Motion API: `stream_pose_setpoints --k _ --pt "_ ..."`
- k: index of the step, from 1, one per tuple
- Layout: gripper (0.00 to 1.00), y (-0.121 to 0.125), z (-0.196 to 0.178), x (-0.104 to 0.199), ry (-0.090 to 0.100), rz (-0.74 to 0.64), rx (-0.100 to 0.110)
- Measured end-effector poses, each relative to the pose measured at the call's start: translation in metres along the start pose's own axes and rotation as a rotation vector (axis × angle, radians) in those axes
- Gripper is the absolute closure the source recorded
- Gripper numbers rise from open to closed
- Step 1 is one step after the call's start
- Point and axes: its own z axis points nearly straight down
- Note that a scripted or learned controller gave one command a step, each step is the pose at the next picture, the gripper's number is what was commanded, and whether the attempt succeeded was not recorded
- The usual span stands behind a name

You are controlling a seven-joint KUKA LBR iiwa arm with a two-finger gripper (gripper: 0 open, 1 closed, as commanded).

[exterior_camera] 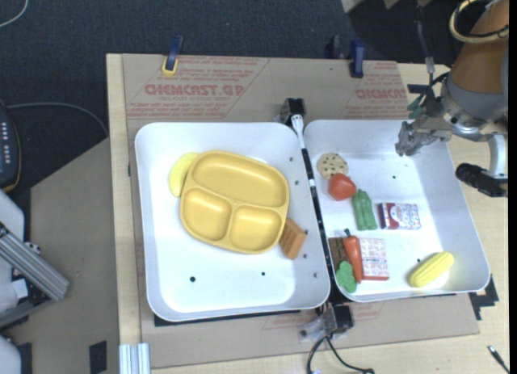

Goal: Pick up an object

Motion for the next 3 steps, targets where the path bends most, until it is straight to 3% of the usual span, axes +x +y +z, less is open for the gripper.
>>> stream_pose_setpoints --k 1,2,3 --pt "1.0 0.005 -0.059 0.009 0.0 -0.003 -0.002" --pt "1.0 0.006 -0.063 0.009 0.001 -0.002 0.004" --pt "1.0 -0.021 -0.056 0.056 0.005 -0.005 0.012"
